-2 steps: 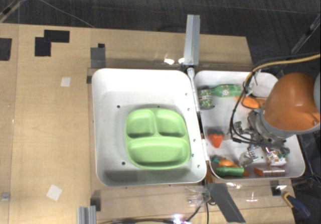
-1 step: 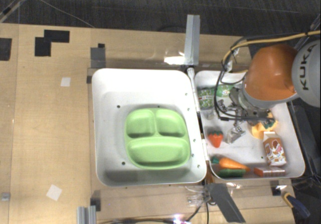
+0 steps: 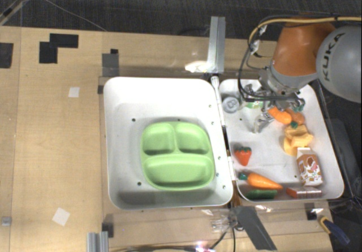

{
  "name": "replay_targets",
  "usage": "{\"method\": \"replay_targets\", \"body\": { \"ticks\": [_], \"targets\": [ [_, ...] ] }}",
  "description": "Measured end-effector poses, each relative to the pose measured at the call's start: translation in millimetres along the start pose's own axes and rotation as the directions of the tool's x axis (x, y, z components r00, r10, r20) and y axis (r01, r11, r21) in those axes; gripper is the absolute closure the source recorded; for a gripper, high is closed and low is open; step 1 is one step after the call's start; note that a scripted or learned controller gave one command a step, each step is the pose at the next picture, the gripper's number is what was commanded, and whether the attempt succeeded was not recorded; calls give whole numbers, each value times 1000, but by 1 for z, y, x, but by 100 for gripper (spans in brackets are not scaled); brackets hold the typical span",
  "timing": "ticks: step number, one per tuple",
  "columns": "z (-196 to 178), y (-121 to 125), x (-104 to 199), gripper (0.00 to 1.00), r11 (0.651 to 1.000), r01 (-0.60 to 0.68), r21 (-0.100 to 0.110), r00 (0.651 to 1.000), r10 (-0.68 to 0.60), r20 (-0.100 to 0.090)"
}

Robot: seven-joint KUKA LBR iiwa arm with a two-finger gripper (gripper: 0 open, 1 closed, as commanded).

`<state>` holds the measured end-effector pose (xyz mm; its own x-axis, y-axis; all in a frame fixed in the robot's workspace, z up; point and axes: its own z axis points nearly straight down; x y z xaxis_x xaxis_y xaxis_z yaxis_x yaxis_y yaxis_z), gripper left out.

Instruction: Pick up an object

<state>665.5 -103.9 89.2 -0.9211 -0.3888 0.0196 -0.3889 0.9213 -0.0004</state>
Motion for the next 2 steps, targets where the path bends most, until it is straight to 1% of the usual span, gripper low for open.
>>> {"method": "replay_targets", "body": {
  "ticks": [1,2],
  "targets": [
    [0,13,48,0,1000,-18,4,999,18,31],
    [0,40,95,0,997,-72,5,997,72,35]
  ]
}}
